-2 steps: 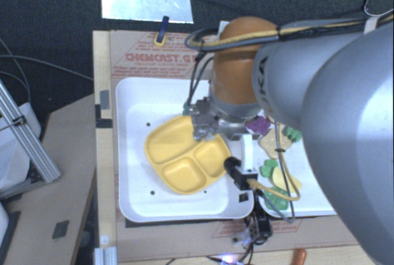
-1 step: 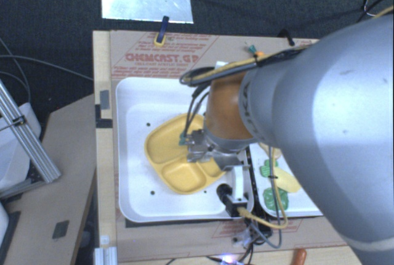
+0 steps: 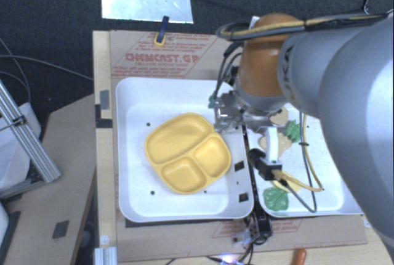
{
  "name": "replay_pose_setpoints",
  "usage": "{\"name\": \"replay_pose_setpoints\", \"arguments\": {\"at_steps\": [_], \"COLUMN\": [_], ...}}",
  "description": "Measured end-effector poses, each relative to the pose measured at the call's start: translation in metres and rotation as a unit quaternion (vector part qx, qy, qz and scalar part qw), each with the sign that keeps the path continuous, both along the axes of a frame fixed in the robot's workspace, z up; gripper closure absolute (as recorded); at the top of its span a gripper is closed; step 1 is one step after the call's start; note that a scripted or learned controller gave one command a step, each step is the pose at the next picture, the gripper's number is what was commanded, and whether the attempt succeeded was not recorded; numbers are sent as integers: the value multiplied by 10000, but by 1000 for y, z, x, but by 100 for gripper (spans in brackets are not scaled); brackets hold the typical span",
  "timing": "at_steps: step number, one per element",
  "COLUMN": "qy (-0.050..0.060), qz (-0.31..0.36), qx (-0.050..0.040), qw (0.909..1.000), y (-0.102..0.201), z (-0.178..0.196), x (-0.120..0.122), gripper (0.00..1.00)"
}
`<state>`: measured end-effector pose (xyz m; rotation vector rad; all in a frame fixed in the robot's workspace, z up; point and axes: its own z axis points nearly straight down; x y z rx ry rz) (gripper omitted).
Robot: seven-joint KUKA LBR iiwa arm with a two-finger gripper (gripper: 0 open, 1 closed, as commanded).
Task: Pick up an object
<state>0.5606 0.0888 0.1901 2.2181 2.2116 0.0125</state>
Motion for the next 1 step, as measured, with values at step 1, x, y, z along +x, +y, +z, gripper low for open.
{"name": "replay_pose_setpoints", "arguments": {"at_steps": [1], "qy": [-17], "qz": [16], "qx": [24], "qw": [10000], "y": [25], "z": [-86], "x": [-59], "gripper": [100]}}
